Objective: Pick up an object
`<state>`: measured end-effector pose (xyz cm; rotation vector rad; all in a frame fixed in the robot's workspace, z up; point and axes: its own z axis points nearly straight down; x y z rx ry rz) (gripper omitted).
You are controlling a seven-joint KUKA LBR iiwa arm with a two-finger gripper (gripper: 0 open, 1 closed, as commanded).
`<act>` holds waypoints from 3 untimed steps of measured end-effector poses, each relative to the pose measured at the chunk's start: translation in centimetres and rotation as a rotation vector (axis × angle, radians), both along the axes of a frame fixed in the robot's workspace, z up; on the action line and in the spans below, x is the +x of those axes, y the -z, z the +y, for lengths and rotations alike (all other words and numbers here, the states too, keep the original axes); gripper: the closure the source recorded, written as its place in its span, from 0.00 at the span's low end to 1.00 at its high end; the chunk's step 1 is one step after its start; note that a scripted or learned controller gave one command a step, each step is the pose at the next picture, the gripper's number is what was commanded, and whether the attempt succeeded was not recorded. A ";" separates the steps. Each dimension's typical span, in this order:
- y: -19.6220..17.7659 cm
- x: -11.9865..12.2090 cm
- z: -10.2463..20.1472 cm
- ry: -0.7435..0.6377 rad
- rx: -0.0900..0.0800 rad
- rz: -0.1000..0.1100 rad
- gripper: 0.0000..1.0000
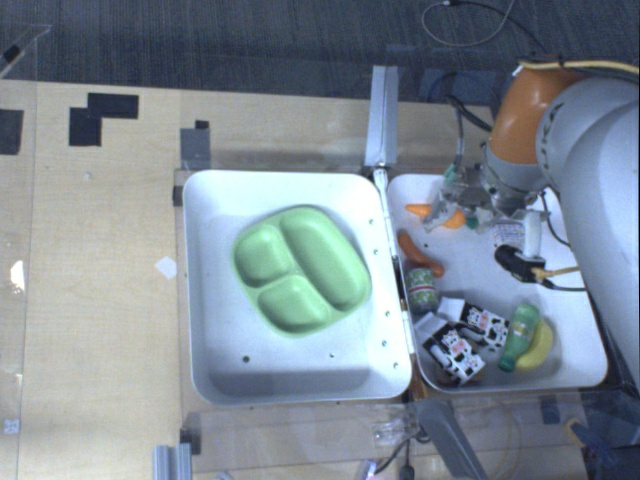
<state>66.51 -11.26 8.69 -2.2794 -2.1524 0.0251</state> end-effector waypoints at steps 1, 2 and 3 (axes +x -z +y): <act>-0.9 -0.1 0.0 -0.005 -0.002 0.003 1.00; -15.1 0.5 4.4 -0.033 0.006 -0.025 1.00; -15.0 0.5 4.4 -0.033 0.006 -0.024 0.00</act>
